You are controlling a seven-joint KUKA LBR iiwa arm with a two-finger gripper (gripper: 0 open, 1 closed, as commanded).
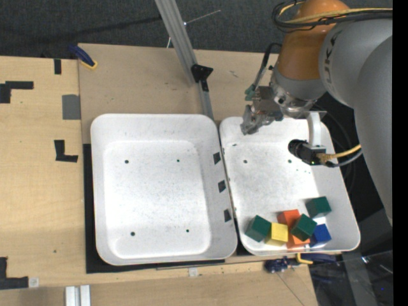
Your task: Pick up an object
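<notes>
Several small blocks lie bunched in the near right corner of the right bin (268, 171): a green block (259, 227), a yellow block (278, 233), an orange block (290, 218), a second green block (305, 225), a blue block (320, 234) and a dark green block (317, 206). My gripper (250, 125) hangs over the far left corner of that bin, well away from the blocks, with nothing seen between its fingers.
The left bin (153, 183) sits beside the right one, their rims touching at the middle. A slanted metal bar (185, 43) runs from the top of the view down to the bins' far junction. Tape marks lie on the bench at left.
</notes>
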